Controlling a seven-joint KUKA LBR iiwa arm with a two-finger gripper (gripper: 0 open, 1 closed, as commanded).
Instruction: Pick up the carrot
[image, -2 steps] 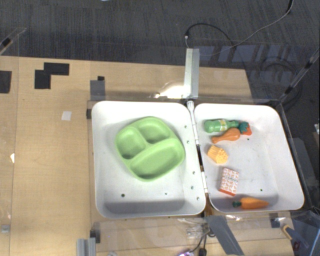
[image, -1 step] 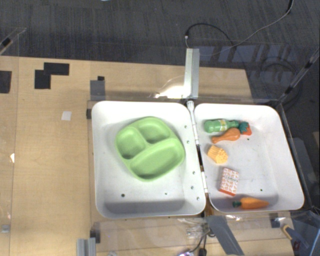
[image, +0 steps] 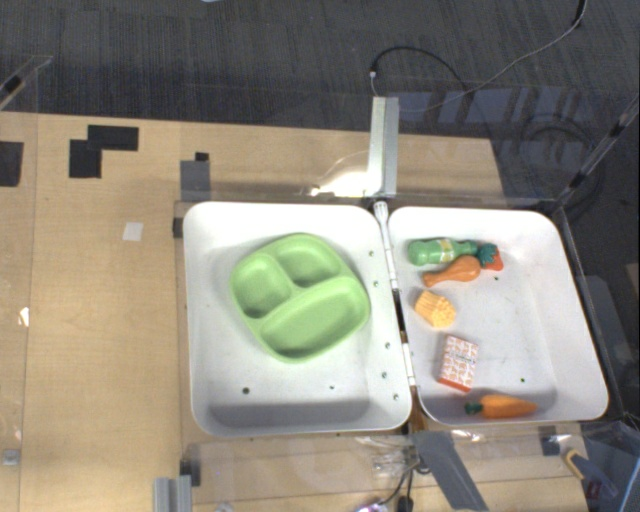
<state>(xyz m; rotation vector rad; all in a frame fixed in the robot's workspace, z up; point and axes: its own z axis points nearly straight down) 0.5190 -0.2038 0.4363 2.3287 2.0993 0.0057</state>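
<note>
Carrot (image: 500, 406): lying on its side at the near edge of the right bin (image: 530, 300), orange body pointing right, green top at its left end, resting against the bin's front wall.

Boxed item (image: 458, 362): sitting just behind and to the left of the carrot, a small red and white patterned carton, slightly tilted, apart from the carrot.

Yellow piece (image: 435, 309): lying farther back from the carton, a ridged yellow-orange chunk near the bin's left wall.

Drumstick (image: 455, 270): lying behind the yellow piece, orange-brown, slanting across, its thick end touching the bottle.

Bottle (image: 447, 250): lying on its side near the far left corner of the right bin, green with a yellow label, a red and dark item (image: 488, 258) at its right end.

Left bin (image: 215, 400): sitting beside the right bin, edges touching along the middle.

Plate (image: 299, 294): resting in the middle of the left bin, green, split into three compartments.

Surface (image: 90, 330): pale wood, carrying both bins.

Jaws: not showing in this view, so cannot tell how far open or whether holding anything.
</note>
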